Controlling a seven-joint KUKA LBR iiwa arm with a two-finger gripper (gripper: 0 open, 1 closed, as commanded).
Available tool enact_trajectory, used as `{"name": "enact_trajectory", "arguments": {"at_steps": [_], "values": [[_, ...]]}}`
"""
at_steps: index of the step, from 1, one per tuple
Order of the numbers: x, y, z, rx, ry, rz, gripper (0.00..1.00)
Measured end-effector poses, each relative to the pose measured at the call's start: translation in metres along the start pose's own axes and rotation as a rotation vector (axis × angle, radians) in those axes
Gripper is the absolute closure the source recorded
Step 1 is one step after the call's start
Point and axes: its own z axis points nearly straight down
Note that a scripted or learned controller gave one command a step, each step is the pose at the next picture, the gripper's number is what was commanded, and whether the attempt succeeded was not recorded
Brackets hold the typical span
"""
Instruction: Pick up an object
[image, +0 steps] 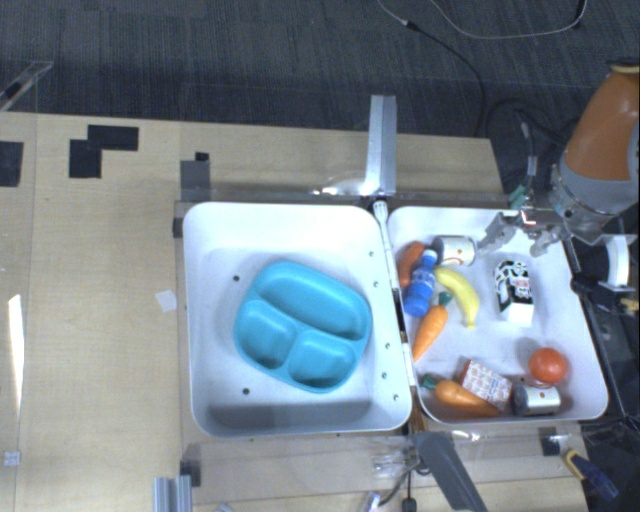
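Note:
My gripper (520, 238) hangs over the back of the right bin (590, 345), its two fingers spread open with nothing between them. Just below it stands a cow-patterned carton (514, 288). To its left lie a small can (455, 248), a banana (460, 292) and a blue bottle (421, 283). A carrot (428, 330) lies by the bin's left wall. Along the front sit a second carrot (462, 396), a red box (487, 381), a tin (537, 400) and an orange-red ball (548, 365).
The left bin (215, 290) holds a blue divided plate (300, 325). A metal post (382, 140) rises behind the seam between the bins. The arm's orange band (605, 120) is at the far right, above the right bin's back corner.

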Motion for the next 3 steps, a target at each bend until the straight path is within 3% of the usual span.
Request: {"name": "enact_trajectory", "arguments": {"at_steps": [1, 2, 3], "values": [[-0.03, -0.035, 0.093, -0.003, 0.0, 0.025, 0.0], [-0.029, -0.034, 0.084, -0.004, 0.0, 0.022, 1.0], [0.013, -0.007, -0.004, -0.002, -0.001, -0.006, 1.0]]}}
